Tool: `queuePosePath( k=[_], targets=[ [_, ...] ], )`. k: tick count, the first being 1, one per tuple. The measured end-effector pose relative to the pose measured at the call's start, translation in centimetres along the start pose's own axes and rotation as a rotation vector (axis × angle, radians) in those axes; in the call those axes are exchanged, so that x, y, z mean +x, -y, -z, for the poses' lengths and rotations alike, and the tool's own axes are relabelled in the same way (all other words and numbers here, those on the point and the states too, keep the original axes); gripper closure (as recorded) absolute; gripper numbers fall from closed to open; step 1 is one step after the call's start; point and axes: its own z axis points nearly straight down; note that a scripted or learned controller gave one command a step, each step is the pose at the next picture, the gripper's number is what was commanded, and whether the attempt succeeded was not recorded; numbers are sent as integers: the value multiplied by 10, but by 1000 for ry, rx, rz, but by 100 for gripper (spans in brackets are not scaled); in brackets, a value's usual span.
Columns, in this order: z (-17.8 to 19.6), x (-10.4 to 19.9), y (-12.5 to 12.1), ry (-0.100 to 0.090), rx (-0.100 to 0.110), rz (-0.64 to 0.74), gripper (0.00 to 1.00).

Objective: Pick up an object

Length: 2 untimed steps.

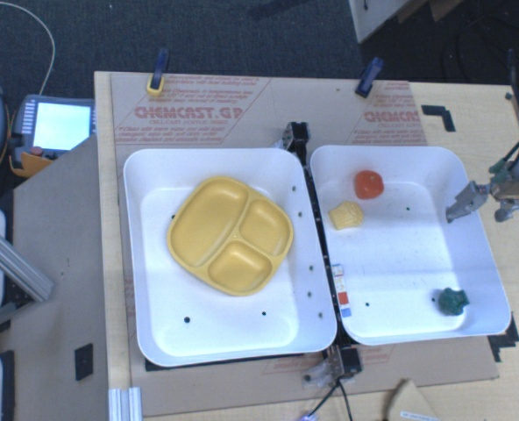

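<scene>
Overhead view of the table with two shallow white bins side by side. The right bin serves as landmark. Inside it lie three candidates for the pick: an orange-red ball near its far edge, a pale yellow lump just beside the ball and close to the bin's left wall, and a small dark green object in its near right corner, well apart from the other two. The pincer hangs at the right rim of this bin, at the rim's upper part; whether its tips are spread or closed cannot be told at this size, and nothing is seen between them. Judged from this, the pick is not yet done: all three things rest on the bin floor, and approach, closing and lift remain. To the left of the landmark, the left bin holds a yellow divided plate. The table top is a brown printed board, fixed by two clamps beyond the bins. Further left stands a lit screen; the floor is dark carpet.
</scene>
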Motion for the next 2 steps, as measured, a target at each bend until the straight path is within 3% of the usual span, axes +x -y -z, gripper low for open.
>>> queuePosePath(
  k=[1,2],
  targets=[
    [7,1,-3,4,-13,4,0],
    [-57,2,-3,0,-6,3,0]
  ],
)
